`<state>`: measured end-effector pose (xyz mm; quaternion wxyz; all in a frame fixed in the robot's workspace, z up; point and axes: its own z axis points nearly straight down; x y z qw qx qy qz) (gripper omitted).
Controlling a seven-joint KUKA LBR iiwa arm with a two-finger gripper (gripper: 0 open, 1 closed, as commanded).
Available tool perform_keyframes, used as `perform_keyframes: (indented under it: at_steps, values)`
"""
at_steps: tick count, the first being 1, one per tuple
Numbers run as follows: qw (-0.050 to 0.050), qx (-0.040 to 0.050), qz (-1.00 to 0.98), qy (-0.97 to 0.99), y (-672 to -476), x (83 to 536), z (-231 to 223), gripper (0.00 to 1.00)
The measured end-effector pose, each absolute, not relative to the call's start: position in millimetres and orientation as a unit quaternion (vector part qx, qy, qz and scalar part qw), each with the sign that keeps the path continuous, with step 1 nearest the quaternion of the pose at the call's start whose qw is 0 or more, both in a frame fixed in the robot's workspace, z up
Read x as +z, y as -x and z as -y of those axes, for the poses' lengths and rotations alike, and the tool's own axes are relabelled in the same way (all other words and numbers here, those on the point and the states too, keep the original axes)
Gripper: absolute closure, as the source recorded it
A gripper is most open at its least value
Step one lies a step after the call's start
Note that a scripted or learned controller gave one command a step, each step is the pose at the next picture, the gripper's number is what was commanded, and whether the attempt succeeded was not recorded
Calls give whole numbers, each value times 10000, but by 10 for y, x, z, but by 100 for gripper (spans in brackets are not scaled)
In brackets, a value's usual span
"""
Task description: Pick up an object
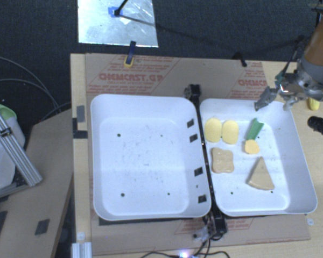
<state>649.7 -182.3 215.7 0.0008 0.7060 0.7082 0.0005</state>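
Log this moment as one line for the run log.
gripper: open, above right bin's far edge, holding nothing | right bin: two yellow pieces, green-and-yellow piece, two tan pieces | pick: not started

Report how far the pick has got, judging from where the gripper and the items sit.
Done: nothing looks picked; the two yellow pieces, the green-and-yellow piece, the tan slice and the wedge all lie in the right bin. In hand: the gripper hangs open over that bin's upper right corner, with nothing between its fingers. Left: descend, close on one piece, lift.
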Motion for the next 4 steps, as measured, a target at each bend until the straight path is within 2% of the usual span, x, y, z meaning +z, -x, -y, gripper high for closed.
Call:
perform_keyframes:
  at_steps: [1, 2, 3, 4]
  values:
    - [-33, -16, -7093, -7049, -6666, 878, 1754, 0]
    - [-50, -21, -7069, -7073, -5510, 830, 1442, 0]
    - [15, 13, -7076, -7066, -5572, 955, 1459, 100]
    - [11, 10, -7087, -7055, -5798, 842, 1405, 100]
